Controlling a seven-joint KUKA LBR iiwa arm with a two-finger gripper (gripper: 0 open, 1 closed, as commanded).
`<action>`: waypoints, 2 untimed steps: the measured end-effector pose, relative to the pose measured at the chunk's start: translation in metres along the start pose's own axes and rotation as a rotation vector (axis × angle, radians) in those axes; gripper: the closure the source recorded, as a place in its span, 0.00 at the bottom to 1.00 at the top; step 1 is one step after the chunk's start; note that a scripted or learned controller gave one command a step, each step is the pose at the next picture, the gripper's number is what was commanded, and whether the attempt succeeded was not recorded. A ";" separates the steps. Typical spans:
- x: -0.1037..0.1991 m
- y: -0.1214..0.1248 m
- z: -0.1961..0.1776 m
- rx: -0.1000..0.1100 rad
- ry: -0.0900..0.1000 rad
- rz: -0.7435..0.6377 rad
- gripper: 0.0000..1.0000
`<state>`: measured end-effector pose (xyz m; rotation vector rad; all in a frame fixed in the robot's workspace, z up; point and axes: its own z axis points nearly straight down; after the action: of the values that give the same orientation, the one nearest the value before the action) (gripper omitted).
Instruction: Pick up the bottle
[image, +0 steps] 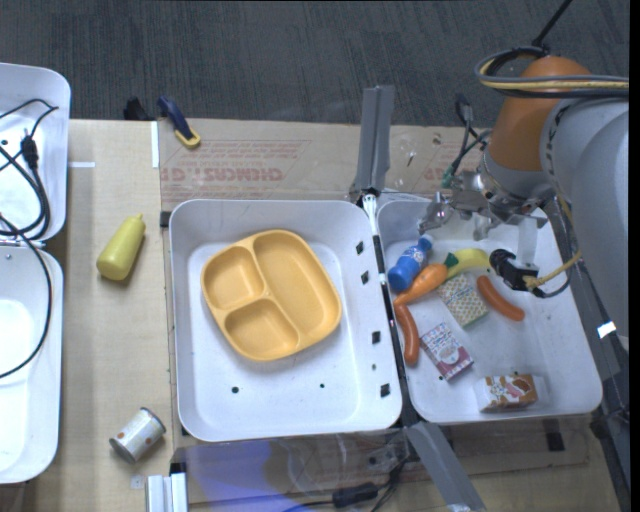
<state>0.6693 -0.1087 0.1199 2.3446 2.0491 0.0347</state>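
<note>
At the left edge of the right bin (560, 400), the blue bottle (409, 266) lies tilted on the white floor, its cap toward the upper right. A carrot (425, 283) touches its lower side, and a banana (466, 261) lies just beside the carrot's tip. Below them lie one sausage (409, 333) along the bin wall, another (499, 298) to the right, and three small food packets. My tool (452, 205) hangs above the bin's far corner, near the bottle but apart from it; I cannot tell how it is set. The left bin (190, 330) holds a yellow divided plate (270, 294). A yellow mustard bottle (121, 248) lies on the bench (100, 350).
</note>
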 end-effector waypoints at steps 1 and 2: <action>0.001 -0.009 -0.028 0.033 0.005 -0.290 0.00; 0.010 -0.012 0.026 0.033 0.006 -0.325 0.00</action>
<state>0.6595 -0.0970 0.0930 1.9981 2.4210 0.0010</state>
